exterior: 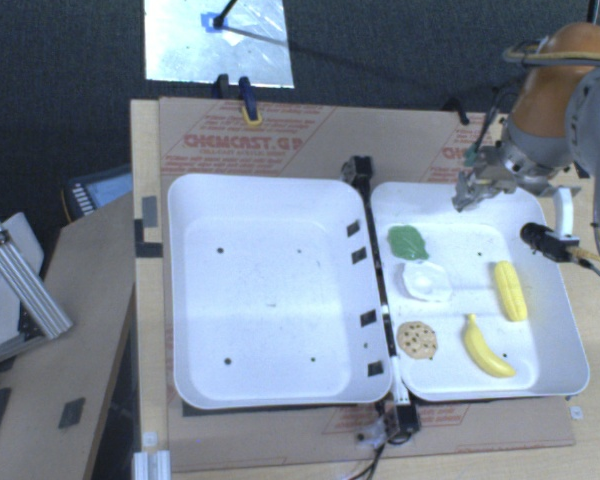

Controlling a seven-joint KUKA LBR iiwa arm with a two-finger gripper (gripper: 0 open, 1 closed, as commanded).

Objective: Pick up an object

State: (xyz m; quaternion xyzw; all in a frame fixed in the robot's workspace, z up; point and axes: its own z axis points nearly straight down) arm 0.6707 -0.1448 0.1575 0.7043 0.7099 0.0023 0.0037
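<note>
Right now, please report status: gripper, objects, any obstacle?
Gripper above right bin's far edge, holding nothing seen. Green piece, white piece, cookie, banana, corn cob lie untouched. Green piece nearest, nothing blocking.

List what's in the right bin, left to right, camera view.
Green piece → cookie → white piece → banana → corn cob. The pincer hangs over the bin's far edge, above none of them.

left bin (270,288): open floor | right bin (555,368): banana (487,348), cookie (417,340), corn (509,290) crowd front
</note>
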